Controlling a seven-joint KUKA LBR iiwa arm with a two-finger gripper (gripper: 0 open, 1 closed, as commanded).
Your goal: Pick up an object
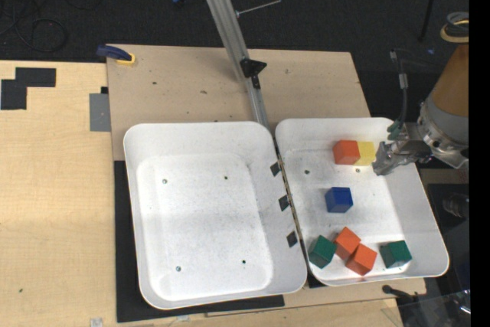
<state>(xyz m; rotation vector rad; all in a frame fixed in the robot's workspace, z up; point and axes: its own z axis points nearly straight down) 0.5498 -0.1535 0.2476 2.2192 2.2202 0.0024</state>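
Fingers' state unclear; gripper [385, 159] at frame right beside yellow block [366, 152]. Approach step; next likely descend, close.

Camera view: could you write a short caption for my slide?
Robot arm's gripper beside a yellow block in the right bin, which holds seven coloured blocks.

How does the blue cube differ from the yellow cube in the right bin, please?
The blue cube stands alone mid-bin, while the yellow cube touches an orange cube. The yellow one lies right beside the end effector; the blue one sits apart from it. Both look similar in size.
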